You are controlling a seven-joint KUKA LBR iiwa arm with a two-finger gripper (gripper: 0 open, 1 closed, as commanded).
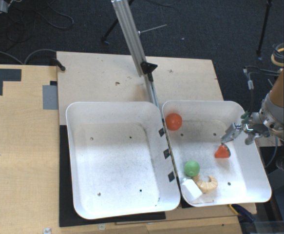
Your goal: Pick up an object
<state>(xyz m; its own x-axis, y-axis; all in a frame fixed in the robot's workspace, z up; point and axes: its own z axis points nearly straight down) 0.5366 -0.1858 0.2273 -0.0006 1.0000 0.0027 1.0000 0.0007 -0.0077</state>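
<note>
My gripper (236, 132) hangs at the frame's right over the glossy white right bin (251, 189), fingers spread, holding nothing. Just below it lies a small red wedge-shaped piece (222, 152); a smooth orange ball (174, 121) rests upper left.

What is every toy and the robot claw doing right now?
gripper: at the right bin's right side, above the red piece, holding nothing.
red piece: lying free in the right bin.
orange ball: resting by the divider at the bin's upper left.
green ball: resting low in the bin.
tan curved piece: lying beside the white block.
left bin: on the bench.
</note>
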